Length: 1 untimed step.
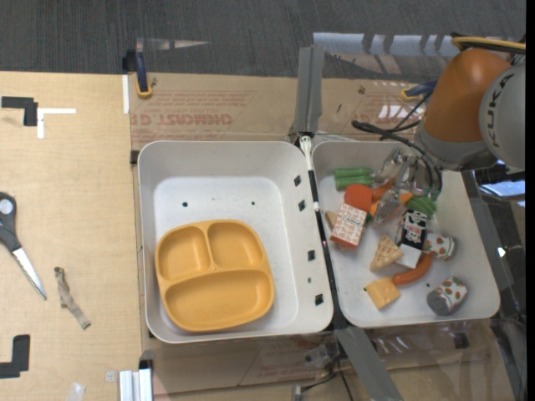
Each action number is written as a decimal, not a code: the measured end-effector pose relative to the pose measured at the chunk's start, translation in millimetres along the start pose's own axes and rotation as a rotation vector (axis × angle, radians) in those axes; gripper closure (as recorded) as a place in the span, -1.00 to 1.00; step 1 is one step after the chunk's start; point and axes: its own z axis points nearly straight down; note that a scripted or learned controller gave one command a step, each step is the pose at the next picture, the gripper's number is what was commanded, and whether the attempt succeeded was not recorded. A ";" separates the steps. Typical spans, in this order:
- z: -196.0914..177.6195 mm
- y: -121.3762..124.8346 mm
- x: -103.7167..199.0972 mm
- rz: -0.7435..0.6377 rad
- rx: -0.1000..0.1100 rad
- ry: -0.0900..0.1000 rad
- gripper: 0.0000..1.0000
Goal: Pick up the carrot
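Note:
The carrot [407, 197] is a small orange toy with a green leafy end. It lies in the upper middle of the right bin [476, 249], partly hidden under my gripper. My gripper [389, 189] hangs low over the carrot's left end, reaching in from the upper right below the orange wrist band. It stands among the toy foods, and the carrot's orange body shows on either side of it.
Around the carrot lie a green vegetable [352, 176], an orange-red piece [359, 197], a printed carton [349, 225], a black-and-white carton [413, 228], a red sausage [414, 271], cheese wedges [382, 292] and a spotted lump [447, 296]. A yellow divided plate [215, 272] sits in the left bin [167, 174].

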 end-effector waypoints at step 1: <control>0.0 0.0 0.0 0.000 0.000 0.000 -1.00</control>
